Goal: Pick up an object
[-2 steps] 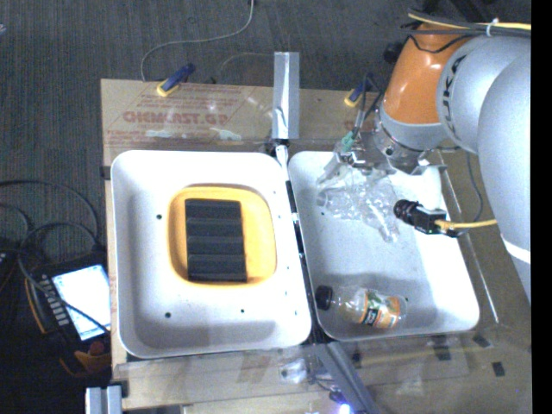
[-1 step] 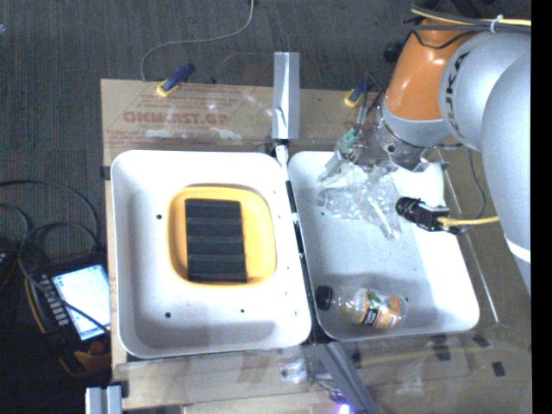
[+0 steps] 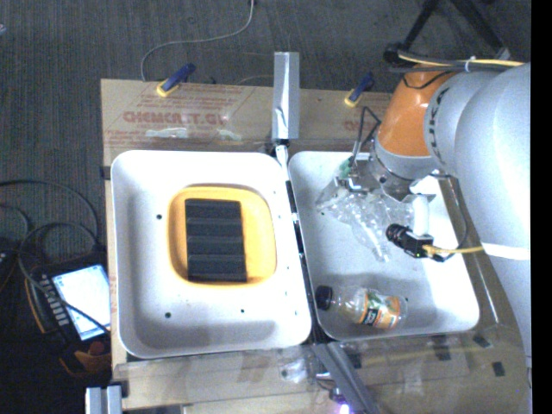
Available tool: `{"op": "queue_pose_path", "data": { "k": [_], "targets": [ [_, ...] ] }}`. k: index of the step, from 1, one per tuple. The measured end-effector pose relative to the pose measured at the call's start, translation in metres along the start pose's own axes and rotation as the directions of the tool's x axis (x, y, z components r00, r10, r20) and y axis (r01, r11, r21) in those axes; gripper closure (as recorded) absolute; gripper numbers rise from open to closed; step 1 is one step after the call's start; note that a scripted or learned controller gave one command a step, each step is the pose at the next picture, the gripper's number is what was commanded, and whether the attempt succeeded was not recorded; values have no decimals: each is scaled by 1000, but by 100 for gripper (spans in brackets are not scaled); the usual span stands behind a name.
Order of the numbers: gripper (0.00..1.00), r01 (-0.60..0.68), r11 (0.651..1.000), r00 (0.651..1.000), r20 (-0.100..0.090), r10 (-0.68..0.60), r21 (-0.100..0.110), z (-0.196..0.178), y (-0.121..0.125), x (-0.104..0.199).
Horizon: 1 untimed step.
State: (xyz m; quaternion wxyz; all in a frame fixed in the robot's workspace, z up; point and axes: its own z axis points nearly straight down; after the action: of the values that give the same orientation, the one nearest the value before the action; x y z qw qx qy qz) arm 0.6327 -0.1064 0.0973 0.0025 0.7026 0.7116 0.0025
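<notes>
The grey arm (image 3: 492, 171) stands nearest the camera and is the largest thing seen, filling the right side of the camera view; its orange band (image 3: 412, 123) is seen above the wrist, which is bent down over the back of the right bin (image 3: 440, 317). The gripper (image 3: 366, 195) is lowered into that bin near its back left part, among clear crumpled plastic (image 3: 366, 218) that is spread across the bin's floor. How the gripper stands cannot be told, since the wrist and the plastic hide it, and no object can be seen to be held.

The bench (image 3: 164, 115) is seen next in size, its brown board lettered in red behind the bins. The left bin (image 3: 138, 257) lies beside the right one, the two rims touching along the middle. A yellow tray (image 3: 177, 231) with a black ribbed insert (image 3: 216, 240) is laid flat in the middle of the left bin.

A plastic bottle (image 3: 369, 307) with a black cap and an orange label lies on its side near the front edge of the right bin, well apart from the gripper. A small black and yellow connector (image 3: 412, 240) hangs beside the wrist, with a yellow cable running off to the right. Two blue-handled clamps (image 3: 175, 78) are fixed at the back edge of the board.
</notes>
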Motion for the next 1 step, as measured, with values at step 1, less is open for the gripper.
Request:
{"op": "queue_pose_path", "data": {
  "k": [1],
  "targets": [
    [100,213,977,977,-1,-213,7,-129,3,52]
  ]
}}
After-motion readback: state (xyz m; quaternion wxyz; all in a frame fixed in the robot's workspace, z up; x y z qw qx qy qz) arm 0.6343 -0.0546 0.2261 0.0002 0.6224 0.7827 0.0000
